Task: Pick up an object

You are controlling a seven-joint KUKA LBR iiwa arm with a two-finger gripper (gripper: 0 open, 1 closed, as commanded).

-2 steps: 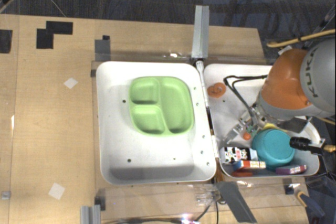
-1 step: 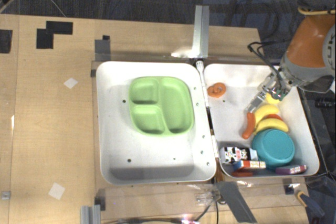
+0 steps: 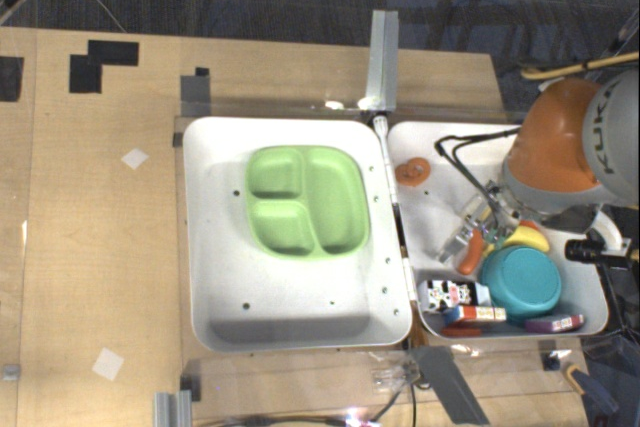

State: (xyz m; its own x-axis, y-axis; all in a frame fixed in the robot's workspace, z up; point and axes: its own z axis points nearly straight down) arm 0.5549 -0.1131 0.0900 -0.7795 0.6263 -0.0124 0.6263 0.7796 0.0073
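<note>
My gripper hangs low in the right bin, its metal fingers pointing down-left beside an orange carrot-like piece. Whether anything sits between the fingers is hidden by the wrist. Right of it lie a yellow object and a teal bowl. A small orange-brown disc rests near the bin's far left corner. At the front of the bin are a small black-and-white box, a red and white packet and a purple item.
The left bin holds a green divided tray. A metal post rises behind the divider between the bins. The arm's orange band and black cables overhang the right bin's far side. Wooden bench lies to the left.
</note>
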